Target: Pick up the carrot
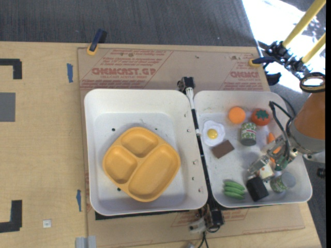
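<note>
Two risks I note: my claw (269,165), grip state unreadable, sits among crowded toys and may miss the carrot (271,137).

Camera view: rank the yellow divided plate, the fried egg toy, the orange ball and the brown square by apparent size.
1. Yellow divided plate
2. Fried egg toy
3. Brown square and orange ball: too alike to rank.
</note>
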